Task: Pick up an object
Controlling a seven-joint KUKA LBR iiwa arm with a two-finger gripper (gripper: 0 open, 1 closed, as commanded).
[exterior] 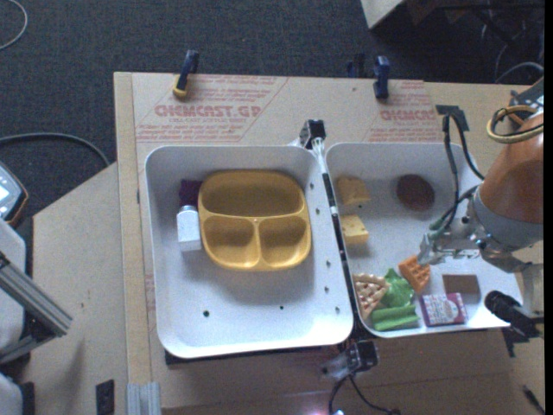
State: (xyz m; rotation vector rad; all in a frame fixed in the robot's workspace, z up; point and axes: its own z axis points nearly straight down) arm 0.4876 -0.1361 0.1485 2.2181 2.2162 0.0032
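My gripper (430, 251) hangs low over the right bin (380, 158), reaching in from the right. Directly below and left of its tip lies an orange waffle-like piece (415, 273). Around that piece are green vegetables (394, 304), a tan lattice snack (370, 290), a brown square (460, 284) and a pink packet (442, 309). Farther back in the same bin sit a yellow cheese block (353, 229), a tan bread piece (350, 189) and a dark brown round patty (416, 192). Nothing shows between the gripper's tips.
The left bin (164, 292) holds a yellow divided plate (255, 219), a small white bottle (188, 228) and a purple item (190, 188). A black cable (456, 150) runs over the right bin's back edge. Clamps (185, 74) grip the bench's far edge.
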